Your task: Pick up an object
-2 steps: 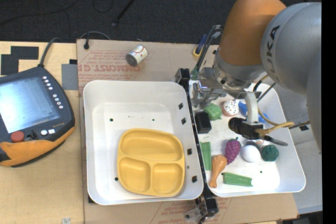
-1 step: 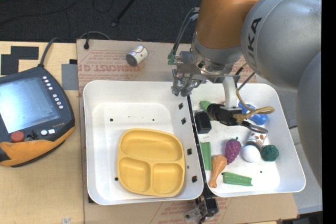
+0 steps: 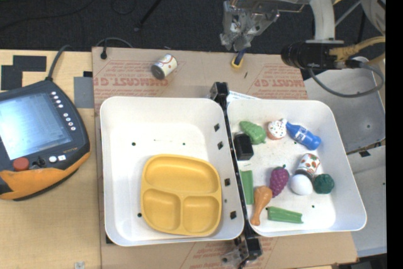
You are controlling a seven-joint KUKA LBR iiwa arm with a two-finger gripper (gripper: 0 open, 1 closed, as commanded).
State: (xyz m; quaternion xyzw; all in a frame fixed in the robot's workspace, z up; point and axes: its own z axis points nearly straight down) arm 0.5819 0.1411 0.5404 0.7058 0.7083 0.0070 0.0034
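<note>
We see the green stick (image 3: 284,215) lying near the front of the right bin (image 3: 343,135), its long axis running left to right, just beside the drumstick (image 3: 261,201), which slants from upper right down to lower left. The gripper (image 3: 241,40) hangs well above and behind both bins, over the cardboard, with nothing seen in it; we cannot tell how far it is open. The left bin (image 3: 126,129) holds a yellow divided tray (image 3: 181,195), while the right bin also holds a purple grape bunch (image 3: 279,180), a white egg (image 3: 301,184), a blue bottle (image 3: 303,134) and other small toys.
</note>
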